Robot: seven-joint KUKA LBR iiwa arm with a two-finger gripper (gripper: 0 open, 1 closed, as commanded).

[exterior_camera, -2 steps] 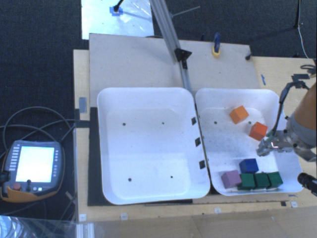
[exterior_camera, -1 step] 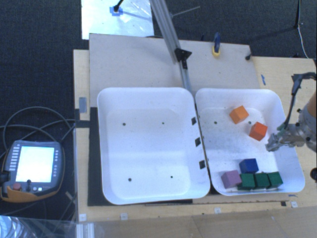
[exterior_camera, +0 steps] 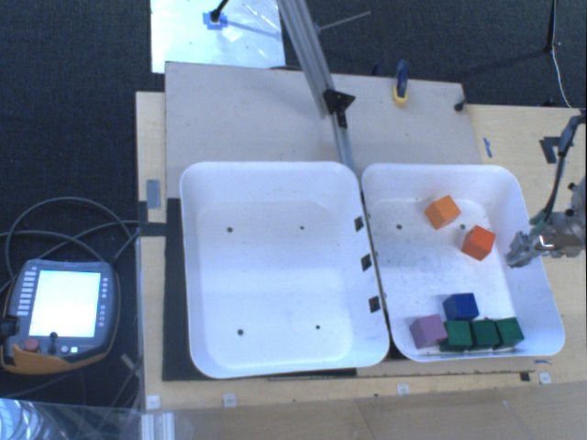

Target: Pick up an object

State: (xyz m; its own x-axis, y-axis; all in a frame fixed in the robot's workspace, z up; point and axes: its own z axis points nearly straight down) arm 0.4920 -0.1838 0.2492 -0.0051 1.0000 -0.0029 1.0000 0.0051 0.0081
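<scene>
Gripper (exterior_camera: pixel 525 249) at right bin's (exterior_camera: pixel 537 211) 3 o'clock rim, finger state indeterminate; nearest target, red-orange block (exterior_camera: pixel 478 242), lies just toward 9 o'clock from it, inside the bin, untouched

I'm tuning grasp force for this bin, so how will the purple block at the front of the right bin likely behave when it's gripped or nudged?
The purple block looks like a solid, flat-faced cube, so it is probably stiff and should slide rather than roll. It sits against a green block near the right bin's front wall, so a nudge would likely shove its neighbour, and finger room looks tight.
</scene>
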